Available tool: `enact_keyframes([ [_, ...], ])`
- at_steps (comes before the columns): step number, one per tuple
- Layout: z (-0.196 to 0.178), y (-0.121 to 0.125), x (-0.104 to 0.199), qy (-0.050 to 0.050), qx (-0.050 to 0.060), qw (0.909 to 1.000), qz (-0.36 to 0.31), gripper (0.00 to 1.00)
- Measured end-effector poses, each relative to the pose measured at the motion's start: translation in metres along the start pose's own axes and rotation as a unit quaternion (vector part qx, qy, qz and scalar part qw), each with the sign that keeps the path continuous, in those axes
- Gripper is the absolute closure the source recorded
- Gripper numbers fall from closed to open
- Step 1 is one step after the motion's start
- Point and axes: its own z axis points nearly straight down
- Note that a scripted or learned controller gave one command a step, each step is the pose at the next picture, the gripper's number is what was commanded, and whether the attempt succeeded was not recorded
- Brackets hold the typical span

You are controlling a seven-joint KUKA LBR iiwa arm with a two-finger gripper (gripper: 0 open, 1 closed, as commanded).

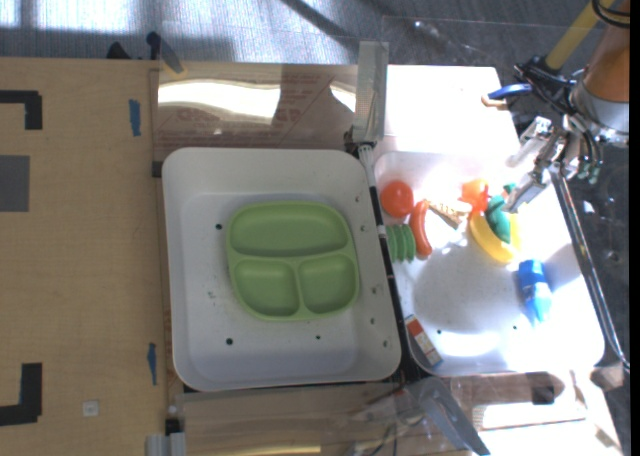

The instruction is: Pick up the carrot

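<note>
Strong sunlight falls across the table (80, 244), washing out the right bin (560, 334), while the left bin (190, 344) sits in even light and holds a green divided plate (290, 256). The toys are crowded into the upper left of the right bin: an orange ball (396, 198), a green ridged piece (402, 242), a red curved piece (422, 228), a yellow and teal toy (492, 231), and a blue toy (533, 286) lower down.

The carrot (473, 191) appears to be the small orange piece just above the yellow toy, though glare makes this uncertain.

The claw (525, 182) hangs just beside it on the right; whether it is spread or pinched cannot be told.

This looks like the approach step, nothing gripped. The next move calls for a short shift left and a careful descent, avoiding the touching yellow toy.
</note>
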Motion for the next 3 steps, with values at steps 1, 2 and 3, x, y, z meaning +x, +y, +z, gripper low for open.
enact_keyframes([
  [1, 0.051, 0.021, 0.027, 0.002, 0.000, 0.9998, -0.019, 0.00],
  [2, 0.088, 0.031, 0.088, 0.010, 0.001, 0.9999, 0.008, 0.00],
  [3, 0.090, -0.013, 0.138, 0.003, 0.000, 1.0000, 0.002, 0.00],
])
